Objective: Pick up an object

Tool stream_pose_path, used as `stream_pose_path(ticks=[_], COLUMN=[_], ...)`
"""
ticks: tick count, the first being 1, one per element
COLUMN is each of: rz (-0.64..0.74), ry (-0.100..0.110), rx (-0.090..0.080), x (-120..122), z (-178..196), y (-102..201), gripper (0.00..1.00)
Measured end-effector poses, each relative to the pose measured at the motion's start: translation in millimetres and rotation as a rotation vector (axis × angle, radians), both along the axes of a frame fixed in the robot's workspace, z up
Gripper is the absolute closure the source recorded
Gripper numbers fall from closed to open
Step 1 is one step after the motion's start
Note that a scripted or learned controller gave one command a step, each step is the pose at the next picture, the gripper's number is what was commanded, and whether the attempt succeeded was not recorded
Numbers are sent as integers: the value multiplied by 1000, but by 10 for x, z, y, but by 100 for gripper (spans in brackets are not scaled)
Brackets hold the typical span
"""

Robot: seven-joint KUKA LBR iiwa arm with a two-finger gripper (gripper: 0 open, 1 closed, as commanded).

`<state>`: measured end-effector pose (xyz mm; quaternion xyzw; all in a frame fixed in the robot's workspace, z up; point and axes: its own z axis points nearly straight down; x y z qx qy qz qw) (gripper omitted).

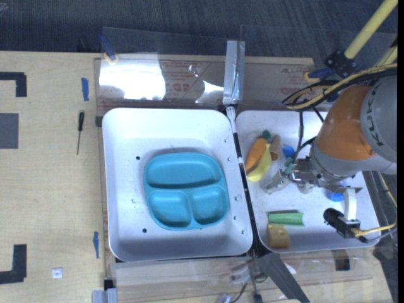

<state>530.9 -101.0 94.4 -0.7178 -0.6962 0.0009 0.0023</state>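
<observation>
Over the right bin (372,242), the gripper (278,180) hangs open and empty beside the banana (260,167); next, descend and close.

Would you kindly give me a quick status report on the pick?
Gripper low in right bin, nothing visibly held. Banana just beside it; green block nearer the front. Blue tray in left bin, clear of arm.

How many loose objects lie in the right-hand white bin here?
5 at least: orange-and-yellow plastic piece, brown stick, small blue piece, green cylinder, tan block. The grey arm may hide more.
</observation>
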Motion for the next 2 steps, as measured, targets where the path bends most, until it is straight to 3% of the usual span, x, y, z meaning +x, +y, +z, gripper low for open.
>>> stream_pose_path(ticks=[1, 2], rz=[34, -6], ry=[-10, -8], rx=[-4, -2], x=[359, 1053], z=[-73, -81], y=[-649, -502], gripper=[0, 0])
